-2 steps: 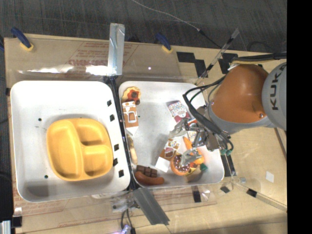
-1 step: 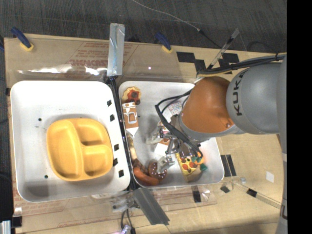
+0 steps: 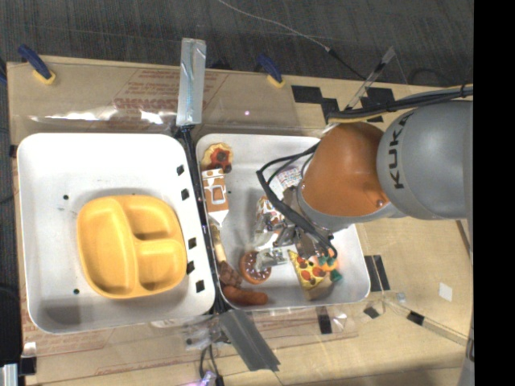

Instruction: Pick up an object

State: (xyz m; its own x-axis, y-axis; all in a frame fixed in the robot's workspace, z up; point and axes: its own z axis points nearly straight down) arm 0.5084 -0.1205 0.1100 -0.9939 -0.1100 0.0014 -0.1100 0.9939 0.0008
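Arm (image 3: 418, 163): grey, with an orange band (image 3: 348, 171) above the wrist; it is extended in from the right edge of the bench and bent downward over the right bin. The wrist is poised above the middle of that bin, and black cables are looped beside it.

Gripper (image 3: 278, 236): metallic, lowered into the right bin's centre among the small items. Whether it is apart or together cannot be told, and nothing is seen clamped in it.

Bench (image 3: 418, 344): tan, board-like surface, marked with black squares near the far right corner and strips of tape along the near edge. Dark carpeted floor is seen beyond the far edge.

Left bin (image 3: 48, 167): shallow, white. A yellow compartment tray (image 3: 129, 244) is laid in its middle, nearer the near edge.

Right bin (image 3: 241, 147): shallow, white, set just beside the left bin. Small toy food items are gathered along its left wall and near edge.

Task items, listed by size:
- pizza slice (image 3: 314, 273), yellow with coloured toppings, near the bin's near right corner, just beside the gripper;
- orange-and-white block (image 3: 215, 191), at the left wall;
- chocolate doughnut (image 3: 256, 268), by the near edge, close to the gripper;
- brown sausage (image 3: 245, 297), at the near edge;
- small pastry (image 3: 217, 157), in the far left corner.
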